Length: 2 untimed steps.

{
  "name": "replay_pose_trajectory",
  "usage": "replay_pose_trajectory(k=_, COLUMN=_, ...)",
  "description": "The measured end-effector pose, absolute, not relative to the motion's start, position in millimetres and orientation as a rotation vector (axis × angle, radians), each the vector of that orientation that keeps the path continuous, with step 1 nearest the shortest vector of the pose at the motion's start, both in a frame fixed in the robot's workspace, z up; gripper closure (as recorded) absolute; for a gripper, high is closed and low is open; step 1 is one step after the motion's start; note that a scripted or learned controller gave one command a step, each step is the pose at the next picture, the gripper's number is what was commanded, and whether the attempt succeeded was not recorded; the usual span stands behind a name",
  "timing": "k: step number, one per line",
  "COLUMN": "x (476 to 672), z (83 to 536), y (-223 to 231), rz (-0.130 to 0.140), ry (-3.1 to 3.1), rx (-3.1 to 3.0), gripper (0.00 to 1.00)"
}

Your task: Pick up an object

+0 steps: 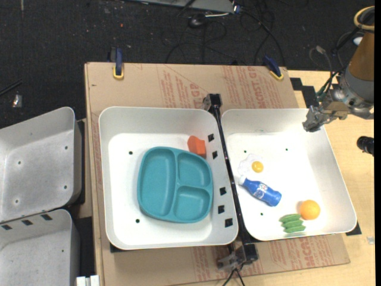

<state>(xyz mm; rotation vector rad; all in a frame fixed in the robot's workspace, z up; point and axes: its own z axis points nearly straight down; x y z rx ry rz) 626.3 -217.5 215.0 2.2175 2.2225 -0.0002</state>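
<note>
the gripper (314, 121) is at the far right corner of the right bin (333, 165), just above its rim, and nothing is seen between its fingers; if it is open or closed, i cannot tell, because it is small and dark from this camera.

the things to pick lie all in the right bin; a blue bottle (262, 192) lies on its side near the middle, tilted, with a white fried egg toy (251, 167) touching its upper end; an orange ball (309, 210) sits near the front right, and a green pea pod (292, 222) is just beside it, close to the front wall. in the left bin (119, 159) there is a teal divided plate (175, 185) and a small orange block (197, 145) at its far edge.

my judgement: the task is only at the start, the arm must first choose one object and come over it. the bottle seems the best choice; it is apart from the walls, and its body is narrow enough for two fingers. the fingers should close across its short side, not along its length, and at the middle, away from the egg. the ball may roll away, and the pea pod is flat and near the wall, so there the fingers may hit the bin.
</note>
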Motion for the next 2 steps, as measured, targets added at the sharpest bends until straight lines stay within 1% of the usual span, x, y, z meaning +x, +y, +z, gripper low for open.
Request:
replay_pose_trajectory(k=1, x=633.3, z=278.2, y=-216.4, rz=0.006, ry=2.219, rx=2.212, gripper=1.0)
replay_pose_trajectory(k=2, x=628.9, z=273.7, y=-155.1, rz=0.002, ry=2.231, rx=2.214, gripper=1.0)
